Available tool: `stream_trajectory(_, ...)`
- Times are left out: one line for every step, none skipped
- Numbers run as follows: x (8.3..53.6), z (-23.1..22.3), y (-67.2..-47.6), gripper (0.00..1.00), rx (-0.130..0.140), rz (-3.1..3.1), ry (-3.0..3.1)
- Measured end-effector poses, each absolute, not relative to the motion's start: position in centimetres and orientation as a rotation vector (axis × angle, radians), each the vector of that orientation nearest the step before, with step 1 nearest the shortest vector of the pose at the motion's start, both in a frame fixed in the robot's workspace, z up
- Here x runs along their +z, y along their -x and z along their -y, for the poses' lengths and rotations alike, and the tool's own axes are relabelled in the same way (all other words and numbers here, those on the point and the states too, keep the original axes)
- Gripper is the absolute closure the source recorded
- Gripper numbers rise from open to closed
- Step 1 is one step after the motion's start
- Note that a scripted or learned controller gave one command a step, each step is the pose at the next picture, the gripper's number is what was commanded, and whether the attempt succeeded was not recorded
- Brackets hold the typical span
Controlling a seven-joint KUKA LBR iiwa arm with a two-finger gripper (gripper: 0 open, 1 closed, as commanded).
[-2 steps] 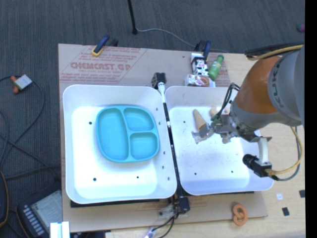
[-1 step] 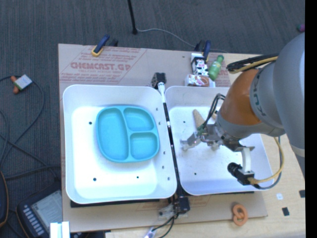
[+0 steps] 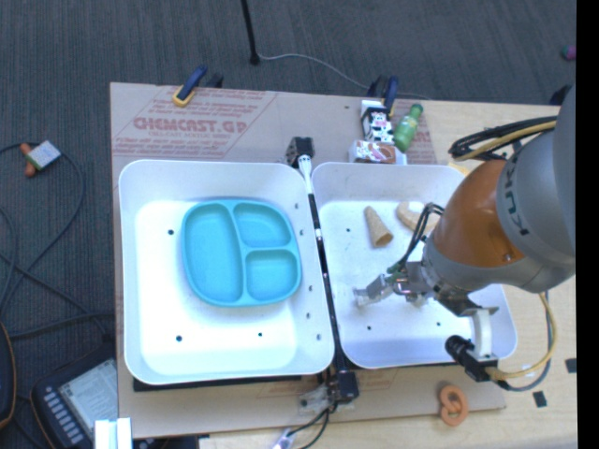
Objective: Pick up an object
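Nearest the camera, at the worktop's [image 3: 187, 124] near edge, an orange ring [image 3: 453, 405] lies on the bare board, right of a cable clump [image 3: 323, 400] below the seam between the bins; going left to right from there, a blue clamp [image 3: 191, 84] sits at the far left corner of the worktop. Next comes the left bin [image 3: 154, 344], which holds a blue three-part tray [image 3: 241, 252] lying flat near its middle. At the far end of the seam between the bins is a small black fitting [image 3: 300, 148]. Beyond the right bin [image 3: 346, 181], on the board, a small printed packet [image 3: 376, 143] lies beside a green bottle [image 3: 407, 127]. Inside the right bin, a tan cone [image 3: 378, 225] lies toward the far side, well apart from the bin walls, and a pale tan piece [image 3: 410, 215] lies just right of it, partly hidden by the arm [image 3: 496, 223]. Nearer the middle of that bin, the jaws [image 3: 374, 292] reach leftward low over the white floor; I cannot tell how far open they are, and nothing can be made out between them. They stand near and below the cone, apart from it.
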State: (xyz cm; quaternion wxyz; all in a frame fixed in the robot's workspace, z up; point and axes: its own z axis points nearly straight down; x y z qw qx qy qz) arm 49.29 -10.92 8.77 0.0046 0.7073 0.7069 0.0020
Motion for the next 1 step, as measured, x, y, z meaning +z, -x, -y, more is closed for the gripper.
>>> stream_trajectory(8.7,9.59,-52.21,0.0,0.0,-2.217,-2.219)
